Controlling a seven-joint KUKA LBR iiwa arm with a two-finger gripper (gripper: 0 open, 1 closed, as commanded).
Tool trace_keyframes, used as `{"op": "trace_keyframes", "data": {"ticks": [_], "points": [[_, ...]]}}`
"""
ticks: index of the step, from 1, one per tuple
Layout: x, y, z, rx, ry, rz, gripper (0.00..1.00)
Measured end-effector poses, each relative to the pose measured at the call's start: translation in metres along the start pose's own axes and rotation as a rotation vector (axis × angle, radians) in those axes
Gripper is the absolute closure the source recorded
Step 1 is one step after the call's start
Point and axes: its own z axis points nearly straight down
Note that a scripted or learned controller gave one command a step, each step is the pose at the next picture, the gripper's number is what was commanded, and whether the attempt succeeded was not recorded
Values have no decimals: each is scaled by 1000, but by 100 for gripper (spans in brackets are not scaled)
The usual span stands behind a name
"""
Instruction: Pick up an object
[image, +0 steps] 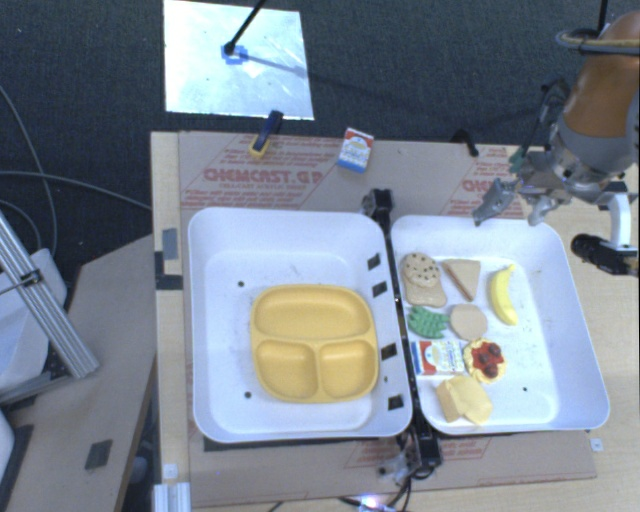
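The right bin (570, 330) holds several toy foods: a chocolate-chip cookie (422, 278), a toast triangle (463, 277), a yellow banana (502, 294), a green leafy piece (428, 322), a beige round piece (467, 322), a small carton (438, 356), a red berry tart (488, 360) and a yellow cheese block (465, 398). My gripper (514, 207) hangs over the bin's back edge, above and behind the banana, its two fingers spread apart with nothing between them.
In the left bin (220, 260) lies a yellow divided plate (313, 342). Behind the bins on the cardboard sit a small blue-and-white box (355, 150) and a yellow-blue tool (265, 134). A silver sheet (238, 60) lies on the floor beyond.
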Motion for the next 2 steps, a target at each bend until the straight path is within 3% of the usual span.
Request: {"op": "trace_keyframes", "data": {"ticks": [1,2], "points": [[-53,-19,64,6,-1,7,0],[-57,-22,144,6,1,3,0]]}}
